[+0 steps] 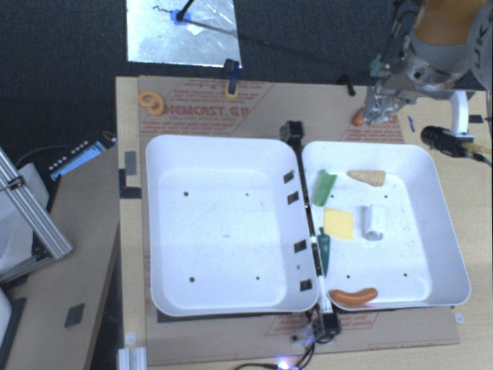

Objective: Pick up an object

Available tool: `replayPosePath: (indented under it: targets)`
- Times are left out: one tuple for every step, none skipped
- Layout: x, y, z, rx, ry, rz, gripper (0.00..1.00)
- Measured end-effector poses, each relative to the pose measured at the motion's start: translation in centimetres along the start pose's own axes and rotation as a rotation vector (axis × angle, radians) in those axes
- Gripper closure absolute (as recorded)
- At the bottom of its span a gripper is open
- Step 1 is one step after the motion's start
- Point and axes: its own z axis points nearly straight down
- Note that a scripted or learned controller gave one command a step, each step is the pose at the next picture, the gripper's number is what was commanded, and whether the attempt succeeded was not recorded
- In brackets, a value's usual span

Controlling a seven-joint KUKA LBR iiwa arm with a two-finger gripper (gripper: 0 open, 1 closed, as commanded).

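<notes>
The right bin (pixel 439 206) holds several small items: a light green piece (pixel 324 187), a tan cone (pixel 367 177), a yellow square (pixel 339 223), a pale grey cylinder (pixel 375 220), a dark green piece (pixel 323 253) by the dividing edge, and an orange-red sausage (pixel 354 296) at the front rim. My gripper (pixel 381 108) hangs beyond the right bin's back edge, over the cardboard, apart from all of these. A small orange thing (pixel 358 118) lies just left of the gripper's tip on the board.
The left bin (pixel 223 222) sits beside the right one, joined by black clips along the middle. An orange ring (pixel 152 102) and a yellow-and-blue clamp (pixel 231 79) rest on the cardboard behind it. A silver sheet (pixel 183 21) lies farther back.
</notes>
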Motion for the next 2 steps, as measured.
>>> replayPosePath:
  targets:
    - [-3.9,0.2,-19.9,-0.018,-0.001,-0.007,1.00]
    - [-14.4,-5.4,-17.6,0.004,0.001,0.003,1.00]
